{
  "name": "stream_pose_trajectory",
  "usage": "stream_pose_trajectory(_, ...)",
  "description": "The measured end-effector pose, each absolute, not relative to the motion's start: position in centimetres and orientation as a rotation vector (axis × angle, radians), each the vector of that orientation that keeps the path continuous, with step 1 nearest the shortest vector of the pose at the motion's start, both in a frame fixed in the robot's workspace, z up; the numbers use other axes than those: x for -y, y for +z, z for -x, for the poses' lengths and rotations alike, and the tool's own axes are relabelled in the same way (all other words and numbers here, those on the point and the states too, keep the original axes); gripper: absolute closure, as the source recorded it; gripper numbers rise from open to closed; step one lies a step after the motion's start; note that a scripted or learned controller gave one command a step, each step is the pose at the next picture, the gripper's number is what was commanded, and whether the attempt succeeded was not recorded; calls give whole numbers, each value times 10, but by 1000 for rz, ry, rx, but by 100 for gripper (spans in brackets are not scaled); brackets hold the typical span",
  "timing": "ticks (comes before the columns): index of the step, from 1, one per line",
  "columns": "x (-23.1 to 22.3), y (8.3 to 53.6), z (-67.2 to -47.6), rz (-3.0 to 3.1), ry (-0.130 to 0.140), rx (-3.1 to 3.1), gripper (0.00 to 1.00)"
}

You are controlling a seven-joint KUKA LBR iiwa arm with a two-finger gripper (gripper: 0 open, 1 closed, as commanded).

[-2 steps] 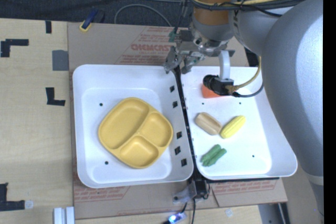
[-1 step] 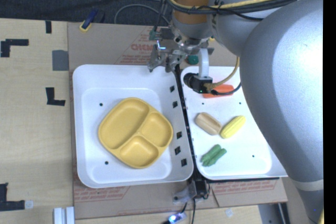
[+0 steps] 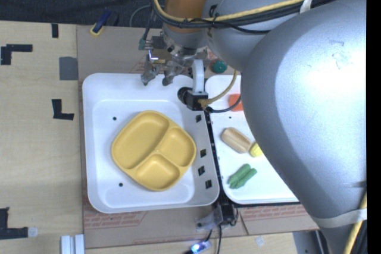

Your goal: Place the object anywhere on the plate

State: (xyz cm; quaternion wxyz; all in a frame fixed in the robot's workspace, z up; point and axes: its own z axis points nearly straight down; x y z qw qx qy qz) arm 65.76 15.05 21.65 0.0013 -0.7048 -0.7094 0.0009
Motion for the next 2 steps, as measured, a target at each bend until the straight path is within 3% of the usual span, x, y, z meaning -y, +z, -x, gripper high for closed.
stream_pose_trajectory(1,-152,232,-664,2219,0,2224,100)
stream_pose_trajectory(2,-151,231,-663,2219,3,2223,0)
